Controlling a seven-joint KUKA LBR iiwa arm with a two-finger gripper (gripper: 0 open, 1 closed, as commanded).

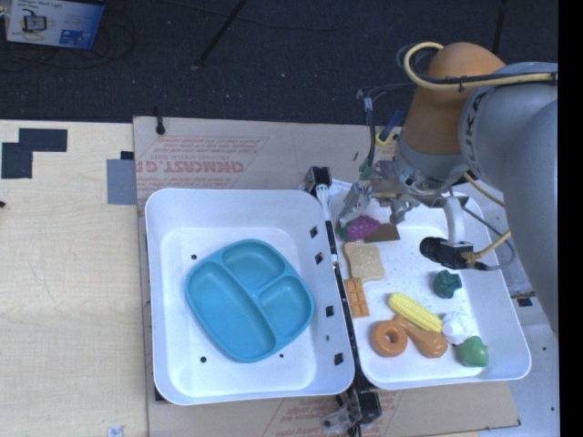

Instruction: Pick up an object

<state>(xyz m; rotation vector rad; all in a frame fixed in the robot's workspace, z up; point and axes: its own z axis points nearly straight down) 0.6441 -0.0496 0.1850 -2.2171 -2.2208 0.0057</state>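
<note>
So the big grey arm [496,126] comes in from the right and hangs over the far end of the right bin [510,358], while the left bin [173,217] just has a blue divided plate [249,299] sitting in it. The gripper [372,209] is down low at the far left corner of the right bin, right over a purple toy [363,228], and honestly I can't tell how wide it's open or if it's got anything. Looks like the reach-and-grab step to me, purple thing being the target. Nearer in the bin: a toast slice [365,261], corn cob [415,312], donut [390,339], and a small green piece [472,352]. Next it needs to close cleanly on the purple toy and lift straight up, not clipping the bin wall
</note>
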